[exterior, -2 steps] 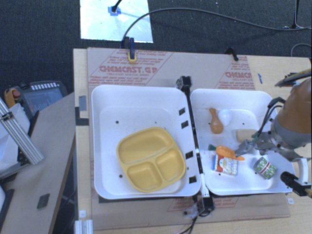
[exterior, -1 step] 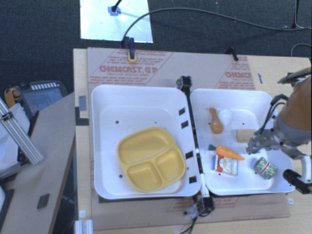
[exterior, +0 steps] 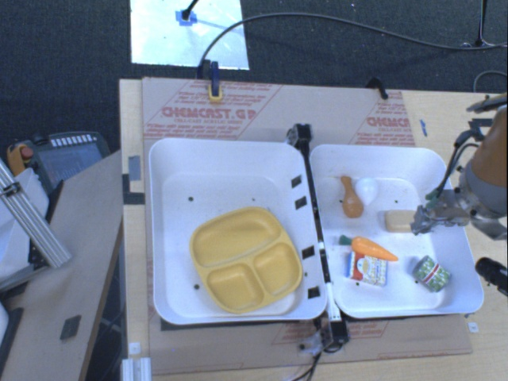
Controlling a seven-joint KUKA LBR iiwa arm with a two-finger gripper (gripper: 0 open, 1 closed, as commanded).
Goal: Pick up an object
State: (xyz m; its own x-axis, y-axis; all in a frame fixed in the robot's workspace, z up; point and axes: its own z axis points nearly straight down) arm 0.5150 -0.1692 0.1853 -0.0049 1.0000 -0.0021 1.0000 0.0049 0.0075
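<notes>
Table (exterior: 262, 101) under a slanted overhead camera, two white bins side by side, arm entering from the right.
Left bin (exterior: 171, 173) holds a yellow divided tray (exterior: 246, 258); right bin (exterior: 444, 169) holds a wooden spoon (exterior: 352, 197), carrot (exterior: 373, 248), small carton (exterior: 367, 269), tan block (exterior: 399, 220) and green can (exterior: 431, 274). The gripper (exterior: 432, 217) hangs low just beside the block, wrist bent down; whether it is open cannot be told. Closing off-centre would likely push the block away rather than seize it.
</notes>
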